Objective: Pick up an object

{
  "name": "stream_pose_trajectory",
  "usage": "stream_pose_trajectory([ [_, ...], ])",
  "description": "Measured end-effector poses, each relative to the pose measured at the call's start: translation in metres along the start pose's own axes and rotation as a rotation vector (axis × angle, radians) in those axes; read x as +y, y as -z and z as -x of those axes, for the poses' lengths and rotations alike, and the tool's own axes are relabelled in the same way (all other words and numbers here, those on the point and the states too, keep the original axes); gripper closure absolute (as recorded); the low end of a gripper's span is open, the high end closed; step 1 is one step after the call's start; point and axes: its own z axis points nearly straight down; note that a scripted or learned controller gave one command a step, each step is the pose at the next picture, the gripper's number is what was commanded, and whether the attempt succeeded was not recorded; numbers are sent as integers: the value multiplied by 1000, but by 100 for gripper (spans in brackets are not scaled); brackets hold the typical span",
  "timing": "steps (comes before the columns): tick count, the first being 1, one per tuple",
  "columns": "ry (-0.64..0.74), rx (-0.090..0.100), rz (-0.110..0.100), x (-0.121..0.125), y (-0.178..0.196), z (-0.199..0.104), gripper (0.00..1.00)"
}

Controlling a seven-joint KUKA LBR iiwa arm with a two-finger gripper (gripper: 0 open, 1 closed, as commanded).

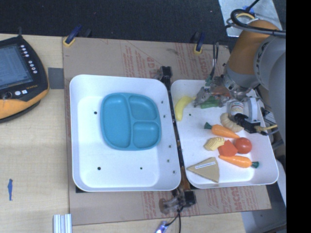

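On the worktop (34, 144), 2 shallow white bins sit side by side on a sheet of cardboard (121, 57). The left bin (85, 174), in the middle of the frame, carries a blue divided plate (130, 120) with 3 compartments, lying flat.

The right bin (265, 176), at the right of the frame, carries the toy food. A yellow banana (181, 107) lies at its upper left, close to the rim shared with the left bin. A carrot (222, 130) with a green end lies near the bin's middle, and a pale round piece (230, 122) sits just above it, partly under the arm. Below them are a small yellow piece (214, 143), a red tomato (242, 145) and a second carrot (237, 161), packed close together, the tomato touching the orange pieces around it. A tan wedge (206, 170) with a white label lies in the lower part of the bin.

The arm (252, 52) comes in from the upper right of the frame, its orange band above the wrist. The pincer (210, 99) is low over the upper part of the right bin, right of the banana, beside something green there. I cannot tell whether it is wide, narrow or gripping anything.

A handheld control pad (17, 79) with a screen and orange casing rests at the left edge of the frame. Blue clamps (72, 35) sit at the cardboard's upper edge.
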Motion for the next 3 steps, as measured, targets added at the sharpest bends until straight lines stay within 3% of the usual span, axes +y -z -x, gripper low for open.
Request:
stream_pose_trajectory([
  [1,0,0,-1,0,11,1,100],
  [2,0,0,-2,0,10,1,0],
  [3,-3,0,2,0,-10,5,0],
])
